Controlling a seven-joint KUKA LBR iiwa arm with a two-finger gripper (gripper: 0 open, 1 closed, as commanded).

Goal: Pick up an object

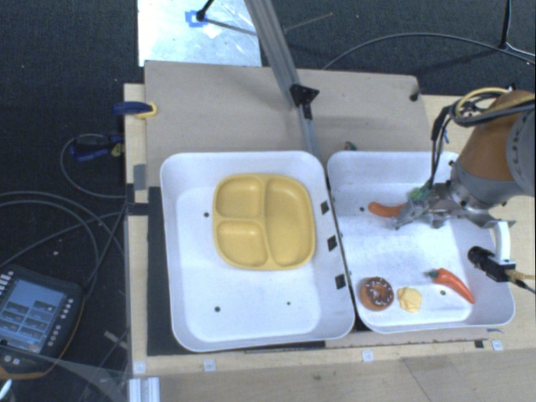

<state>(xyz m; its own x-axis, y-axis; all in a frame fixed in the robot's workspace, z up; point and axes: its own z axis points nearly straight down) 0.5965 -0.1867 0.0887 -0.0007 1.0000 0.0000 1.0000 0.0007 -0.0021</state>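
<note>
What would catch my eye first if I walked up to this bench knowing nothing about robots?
Probably the yellow plastic plate with three compartments, sitting alone in the left shallow white bin. Next, the grey arm with an orange band, reaching in from the right, its gripper low in the right shallow white bin by an orange sausage-shaped toy. Along that bin's near edge lie a brown toy doughnut, a small pale yellow piece and an orange toy carrot.

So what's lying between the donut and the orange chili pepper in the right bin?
In the camera view, a small pale yellow piece lies on the right bin floor between the donut and the chili pepper, close beside the donut.
</note>
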